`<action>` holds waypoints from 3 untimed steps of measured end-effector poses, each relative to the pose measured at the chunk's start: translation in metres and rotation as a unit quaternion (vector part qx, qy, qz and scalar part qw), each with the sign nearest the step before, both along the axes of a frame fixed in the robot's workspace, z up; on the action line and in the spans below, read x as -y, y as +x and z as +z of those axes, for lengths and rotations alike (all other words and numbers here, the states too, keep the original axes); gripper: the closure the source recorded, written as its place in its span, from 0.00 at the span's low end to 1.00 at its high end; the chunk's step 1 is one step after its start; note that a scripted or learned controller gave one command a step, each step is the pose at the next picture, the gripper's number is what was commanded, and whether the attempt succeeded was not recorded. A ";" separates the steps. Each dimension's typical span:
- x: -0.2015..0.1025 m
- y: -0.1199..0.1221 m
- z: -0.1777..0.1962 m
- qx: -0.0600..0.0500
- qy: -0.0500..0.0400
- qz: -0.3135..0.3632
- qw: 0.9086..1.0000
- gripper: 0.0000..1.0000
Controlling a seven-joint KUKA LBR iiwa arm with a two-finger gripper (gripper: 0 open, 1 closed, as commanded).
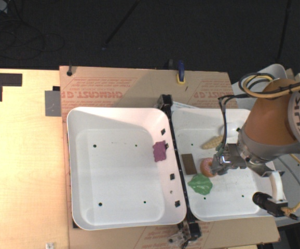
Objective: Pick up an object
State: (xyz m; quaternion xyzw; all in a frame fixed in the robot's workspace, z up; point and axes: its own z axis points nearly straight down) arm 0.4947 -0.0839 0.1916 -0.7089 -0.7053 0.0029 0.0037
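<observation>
The gripper [220, 162] is low in the right bin [233, 211], with the grey arm and its orange band [267, 118] reaching in from the right above it. Whether it is open or closed cannot be told; the wrist body and the slant of the camera hide that detail.

Nearest thing to the gripper is a small reddish-orange object [207, 166], lying just to its left and touching or all but touching it. Contact cannot be confirmed, and nothing is seen to be held. This is judged the likely target of the pick. Its outline is roundish with no clear long axis, so approach angle should matter little.

Other items relative to the gripper:
- a green object [201, 184], near, below and to the left, crumpled in outline
- a dark brown block [189, 164], further left past the reddish one, long axis running up and down the view, close to the divider between the bins
- a pale tan object [212, 142], above and slightly left, elongated on a diagonal
- a purple object [160, 151], well apart to the left, lying in the left bin [87, 201] against its right wall

Judgement: the pick is not yet made. The deciding relation is the small leftward offset of the reddish object; if the gripper closes without centring over it, the thing may be nudged toward the brown block rather than caught
</observation>
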 end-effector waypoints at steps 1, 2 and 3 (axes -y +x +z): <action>0.032 -0.021 -0.108 0.002 0.000 0.001 1.000 1.00; 0.032 -0.020 -0.093 0.002 0.001 -0.001 1.000 1.00; -0.057 -0.018 0.005 0.007 0.001 0.007 1.000 1.00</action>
